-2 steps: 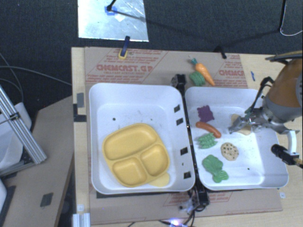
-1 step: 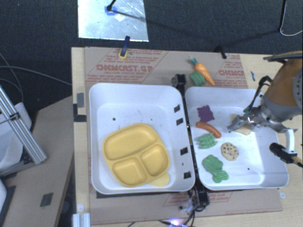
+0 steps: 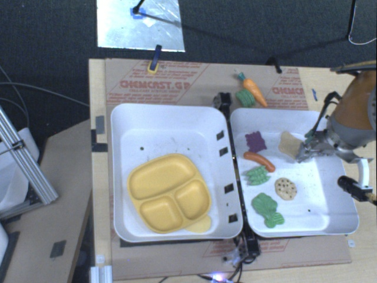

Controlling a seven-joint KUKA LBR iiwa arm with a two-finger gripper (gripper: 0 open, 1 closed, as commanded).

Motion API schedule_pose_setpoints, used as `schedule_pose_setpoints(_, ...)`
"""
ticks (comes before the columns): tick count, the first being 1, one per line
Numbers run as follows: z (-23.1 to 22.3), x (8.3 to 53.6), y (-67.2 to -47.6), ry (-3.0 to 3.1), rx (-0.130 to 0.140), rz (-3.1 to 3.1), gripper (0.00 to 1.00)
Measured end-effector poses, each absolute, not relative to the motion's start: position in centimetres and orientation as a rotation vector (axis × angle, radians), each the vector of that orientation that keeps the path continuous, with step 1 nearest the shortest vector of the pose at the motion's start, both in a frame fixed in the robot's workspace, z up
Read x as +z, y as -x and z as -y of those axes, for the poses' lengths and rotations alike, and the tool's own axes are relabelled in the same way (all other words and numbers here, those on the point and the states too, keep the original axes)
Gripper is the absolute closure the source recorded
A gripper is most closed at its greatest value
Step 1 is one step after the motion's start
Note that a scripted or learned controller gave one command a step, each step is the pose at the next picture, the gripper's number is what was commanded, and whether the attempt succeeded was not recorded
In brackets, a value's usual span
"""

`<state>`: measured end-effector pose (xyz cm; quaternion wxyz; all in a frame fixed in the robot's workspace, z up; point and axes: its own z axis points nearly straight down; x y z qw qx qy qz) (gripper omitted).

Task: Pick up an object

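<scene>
The right bin [image 3: 336,217] holds several toy foods: a purple piece [image 3: 255,140], an orange-red sausage [image 3: 260,161], a small green leafy piece [image 3: 257,175], a speckled cookie [image 3: 285,188], a green broccoli-like piece [image 3: 267,209] and a tan slice [image 3: 288,143]. My gripper [image 3: 305,152] hangs low in the right bin's upper right part, right beside the tan slice's right edge. Whether it touches the slice is unclear. I see nothing lifted off the bin floor.
A yellow three-compartment tray [image 3: 169,192] lies in the left bin [image 3: 159,122]. A toy carrot [image 3: 254,89] and a green piece [image 3: 245,98] lie on the cardboard behind the bins. The arm's orange band [image 3: 359,105] stands over the right bin's far right corner.
</scene>
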<state>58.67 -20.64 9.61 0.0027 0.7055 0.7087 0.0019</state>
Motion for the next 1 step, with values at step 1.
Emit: schedule_pose_setpoints(1,18.47,8.33,-52.97,-2.225,-0.002,-2.225,1.0)
